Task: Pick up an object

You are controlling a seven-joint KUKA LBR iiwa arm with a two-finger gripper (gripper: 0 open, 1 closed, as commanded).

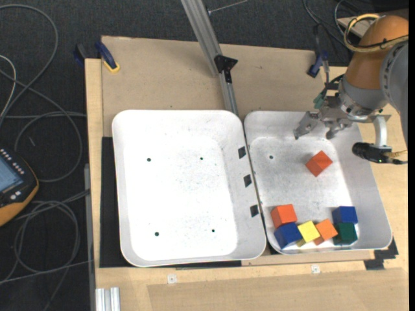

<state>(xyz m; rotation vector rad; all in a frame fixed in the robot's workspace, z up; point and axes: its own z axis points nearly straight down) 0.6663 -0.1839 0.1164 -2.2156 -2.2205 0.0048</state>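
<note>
**A:** We look down on a pale wooden desk (168, 76) on dark carpet, loose cables trailing along the left of the frame. Two white bins sit side by side: the left bin (123, 173) and the right bin (366, 193), with a metal pole (204, 37) slanting in from the top.

**B:** And the arm (376, 57) reaches in at the upper right, orange band showing.

**A:** The gripper (320, 127) hangs over the upper part of the right bin, its fingers (303, 128) spread apart, nothing between them.

**B:** The orange-red cube (318, 163) lies alone just below the fingers in the frame, apart from them.

**A:** Down in the bin's lower edge there's a cluster: an orange block (283, 214), a blue block (287, 234), a yellow block (308, 230), another orange one (327, 229), plus a blue block stacked over green (345, 224).
</note>
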